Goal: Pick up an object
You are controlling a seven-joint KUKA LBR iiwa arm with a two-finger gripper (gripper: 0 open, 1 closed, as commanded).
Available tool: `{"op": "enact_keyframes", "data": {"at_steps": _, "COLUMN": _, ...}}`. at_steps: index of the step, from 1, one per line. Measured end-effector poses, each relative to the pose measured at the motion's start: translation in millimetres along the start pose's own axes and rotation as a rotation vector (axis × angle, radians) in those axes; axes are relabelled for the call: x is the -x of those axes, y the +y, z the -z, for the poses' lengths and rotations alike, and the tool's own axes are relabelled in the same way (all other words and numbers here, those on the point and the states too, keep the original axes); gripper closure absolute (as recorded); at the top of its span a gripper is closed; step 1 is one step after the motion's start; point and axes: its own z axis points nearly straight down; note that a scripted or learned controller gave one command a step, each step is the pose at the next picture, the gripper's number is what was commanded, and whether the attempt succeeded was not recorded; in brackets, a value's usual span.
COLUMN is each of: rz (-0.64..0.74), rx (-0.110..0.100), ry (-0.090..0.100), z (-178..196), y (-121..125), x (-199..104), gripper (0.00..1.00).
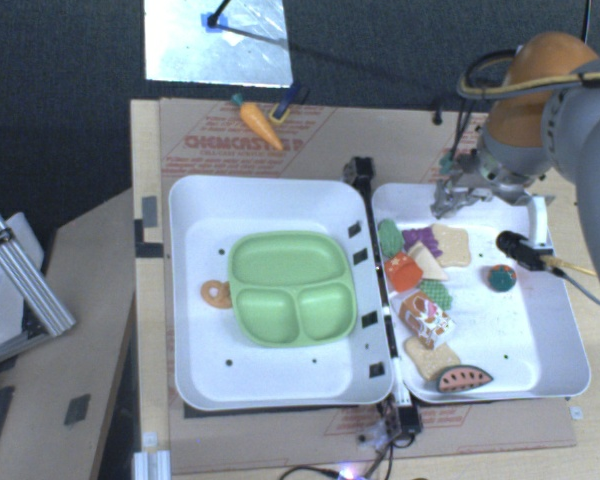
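Grey claw [450,202] above right bin [555,363] | green tray [288,286] in left bin [195,298]

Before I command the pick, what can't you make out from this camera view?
- End effector: small and dim over the right bin; finger state unclear.
- Purple item: partly covered by neighbouring toys; shape unclear.
- Arm: cut off at the right edge.

Pale green divided tray [288,288] in white left bin [195,218]. Orange carrot [260,125] on tan cardboard. Red-and-green watermelon slice [464,378], teal ball [502,278], purple grapes [416,237] in white right bin [550,353].
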Motion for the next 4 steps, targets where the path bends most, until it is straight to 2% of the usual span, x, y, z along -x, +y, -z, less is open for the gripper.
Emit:
{"op": "enact_keyframes", "data": {"at_steps": 1, "rz": 0.001, "rx": 0.000, "ry": 0.000, "z": 49.8, "y": -6.0, "x": -4.3, "gripper": 1.00}}
{"op": "enact_keyframes", "data": {"at_steps": 2, "rz": 0.001, "rx": -0.001, "ry": 0.000, "z": 82.2, "y": -4.4, "x": -4.3, "gripper": 1.00}}
{"op": "enact_keyframes", "data": {"at_steps": 3, "rz": 0.003, "rx": -0.007, "ry": 0.002, "z": 73.1, "y": -30.7, "x": -49.8, "gripper": 1.00}}
{"op": "enact_keyframes", "data": {"at_steps": 4, "rz": 0.003, "rx": -0.004, "ry": 0.001, "z": 89.3, "y": -36.1, "x": -69.4, "gripper": 1.00}}
